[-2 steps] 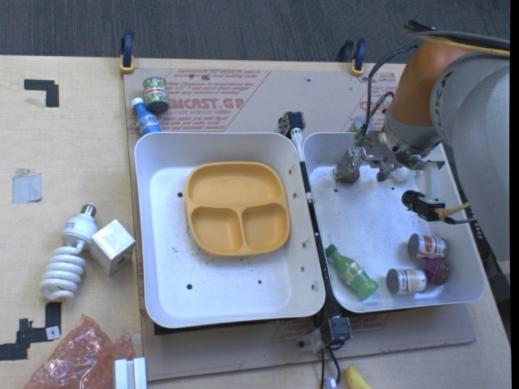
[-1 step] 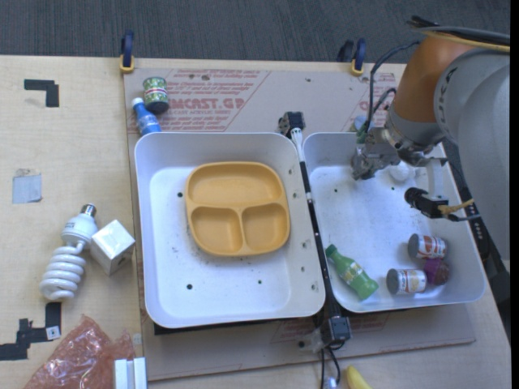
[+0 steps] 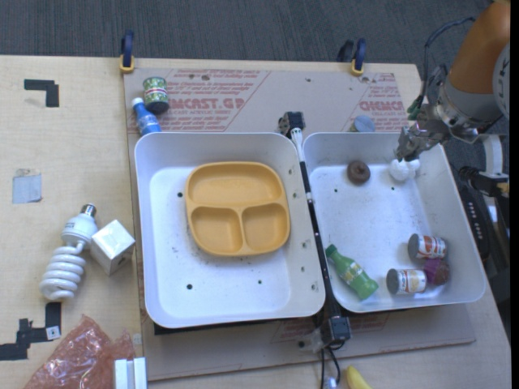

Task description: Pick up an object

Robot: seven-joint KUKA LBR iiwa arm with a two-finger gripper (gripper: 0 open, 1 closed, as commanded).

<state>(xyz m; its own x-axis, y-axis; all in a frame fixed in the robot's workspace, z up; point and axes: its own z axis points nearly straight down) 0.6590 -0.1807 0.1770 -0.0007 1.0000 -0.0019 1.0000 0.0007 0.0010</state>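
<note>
My gripper (image 3: 410, 146) hangs over the far right corner of the right bin (image 3: 381, 217), just above a small white object (image 3: 402, 169) that lies against the bin's back wall. A brown round piece (image 3: 358, 171) sits a little left of it. At the near side of this bin lie a green bottle (image 3: 351, 271), two small cans (image 3: 426, 246) (image 3: 406, 280) and a dark purple lump (image 3: 439, 272). The left bin (image 3: 162, 241) holds a yellow divided plate (image 3: 238, 207).
Outside the bins on the left lie a spiral light bulb (image 3: 66, 258), a white cube (image 3: 112, 243) and a red mesh bag (image 3: 81, 353). A small blue bottle and a green-labelled can (image 3: 151, 102) stand behind the left bin. Blue clamps (image 3: 127, 51) hold the board's back edge.
</note>
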